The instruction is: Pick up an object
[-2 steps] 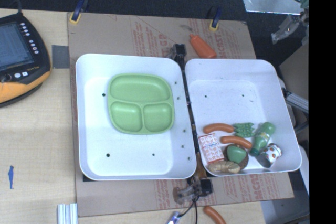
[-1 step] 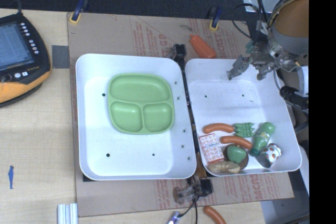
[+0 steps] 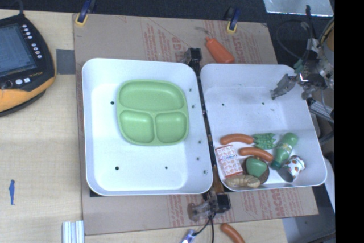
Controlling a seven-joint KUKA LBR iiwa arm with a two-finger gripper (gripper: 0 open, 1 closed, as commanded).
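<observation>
The right bin [image 3: 244, 91] has a heap of toy food in its near half: two orange sausages [image 3: 236, 138] [image 3: 256, 152], a green leafy piece [image 3: 263, 139], a green bottle [image 3: 284, 148], a red and white packet [image 3: 228, 161], a green pepper [image 3: 256, 167], a brown bread roll [image 3: 244, 181] and a small white cup [image 3: 294, 166]. My gripper [image 3: 281, 87] hangs over the bin's far right corner, well apart from the heap. Nothing is visible in its grasp.
A green divided plate [image 3: 152, 111] lies in the left bin [image 3: 96, 139]. An orange carrot [image 3: 219, 51] rests on the cardboard behind the bins and another sausage [image 3: 233, 231] lies in front of them. A control pendant [image 3: 20, 60] sits at far left.
</observation>
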